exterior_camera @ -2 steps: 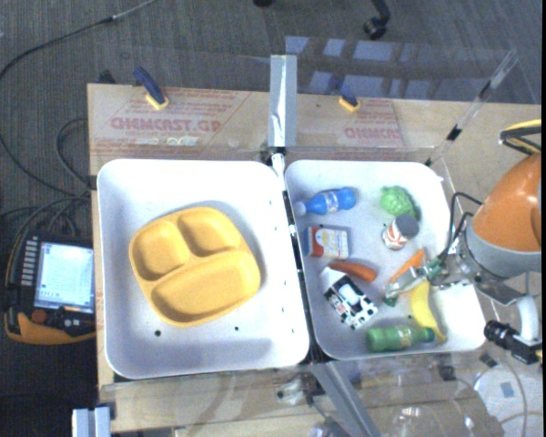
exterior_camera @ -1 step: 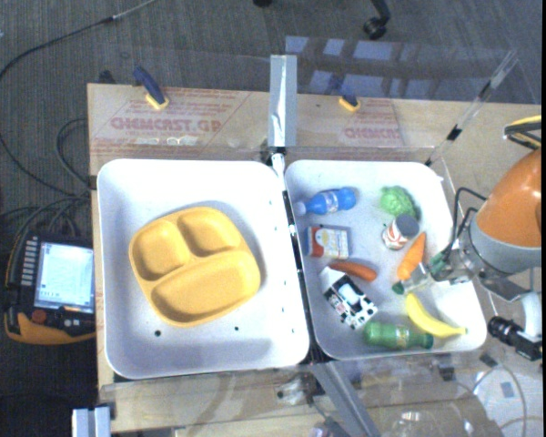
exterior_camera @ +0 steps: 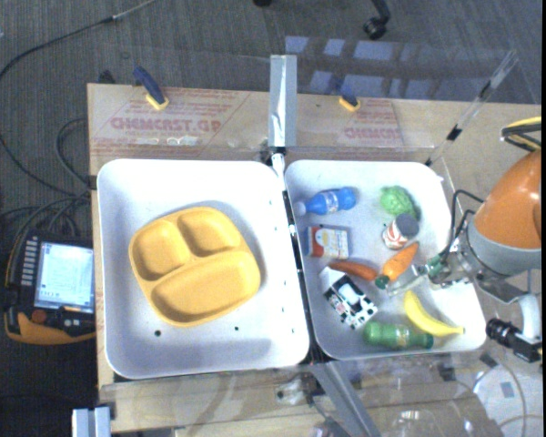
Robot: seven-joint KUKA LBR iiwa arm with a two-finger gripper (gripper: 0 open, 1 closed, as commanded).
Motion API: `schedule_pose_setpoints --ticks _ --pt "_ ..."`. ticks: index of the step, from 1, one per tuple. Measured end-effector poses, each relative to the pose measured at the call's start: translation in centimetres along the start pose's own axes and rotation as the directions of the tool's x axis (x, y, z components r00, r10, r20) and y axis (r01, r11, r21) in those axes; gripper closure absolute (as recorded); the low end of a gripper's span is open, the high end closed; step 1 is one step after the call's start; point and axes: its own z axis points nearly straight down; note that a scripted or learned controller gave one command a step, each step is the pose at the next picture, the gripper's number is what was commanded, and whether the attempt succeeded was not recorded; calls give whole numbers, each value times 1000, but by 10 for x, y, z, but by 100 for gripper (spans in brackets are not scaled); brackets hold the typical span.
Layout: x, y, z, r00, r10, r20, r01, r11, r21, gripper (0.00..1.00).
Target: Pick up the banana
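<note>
The yellow banana [exterior_camera: 427, 317] lies in the right bin [exterior_camera: 450, 198], near its front right corner, curved and flat on the floor. My gripper [exterior_camera: 433, 268] hangs a little behind the banana, beside the right end of an orange carrot [exterior_camera: 399, 262]. Nothing shows as held by it. The grey arm with its orange band [exterior_camera: 523, 209] reaches in over the bin's right wall.
A green bottle [exterior_camera: 396, 336] lies right in front of the banana, touching it. Also in the right bin are a black and white toy [exterior_camera: 349, 300], a red packet [exterior_camera: 330, 241], a blue bottle [exterior_camera: 330, 200], a green lump [exterior_camera: 399, 200] and a small can [exterior_camera: 400, 230]. A yellow divided plate [exterior_camera: 197, 264] sits in the left bin [exterior_camera: 118, 335].
</note>
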Motion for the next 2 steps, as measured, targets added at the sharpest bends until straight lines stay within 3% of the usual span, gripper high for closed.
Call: schedule_pose_setpoints --ticks 1,2 --pt "16 -3 11 987 -158 26 158 987 3 0" --pt "16 0 3 987 -159 25 159 987 0 100"
